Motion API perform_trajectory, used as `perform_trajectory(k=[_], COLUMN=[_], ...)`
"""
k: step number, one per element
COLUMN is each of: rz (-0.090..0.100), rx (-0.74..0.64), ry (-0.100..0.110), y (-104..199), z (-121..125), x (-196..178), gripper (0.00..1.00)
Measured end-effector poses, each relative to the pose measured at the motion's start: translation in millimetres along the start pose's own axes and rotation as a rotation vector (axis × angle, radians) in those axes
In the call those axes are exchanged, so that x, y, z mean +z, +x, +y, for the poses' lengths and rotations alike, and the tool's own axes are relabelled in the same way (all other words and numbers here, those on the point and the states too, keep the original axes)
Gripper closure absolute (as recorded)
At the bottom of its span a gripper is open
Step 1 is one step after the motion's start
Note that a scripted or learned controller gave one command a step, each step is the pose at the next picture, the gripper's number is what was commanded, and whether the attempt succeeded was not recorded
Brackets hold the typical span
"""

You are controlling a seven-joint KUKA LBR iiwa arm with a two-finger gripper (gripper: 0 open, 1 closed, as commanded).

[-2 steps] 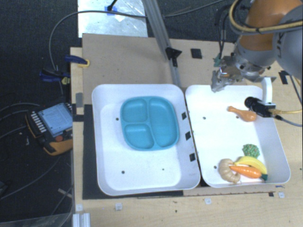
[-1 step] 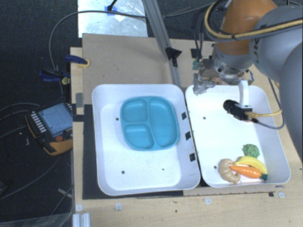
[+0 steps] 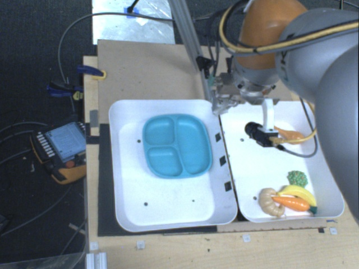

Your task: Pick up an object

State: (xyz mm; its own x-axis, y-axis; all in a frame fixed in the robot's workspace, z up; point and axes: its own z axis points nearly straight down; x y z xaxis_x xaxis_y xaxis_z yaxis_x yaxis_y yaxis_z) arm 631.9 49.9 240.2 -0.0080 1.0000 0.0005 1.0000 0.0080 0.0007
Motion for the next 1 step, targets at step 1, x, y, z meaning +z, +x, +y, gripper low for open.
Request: perform_trajectory(k=[1], rz=[0.001], rx=[-0.002], ry=[-0.002], y=[59.5], z=[10.6], x=[8.9], gripper=[1.00])
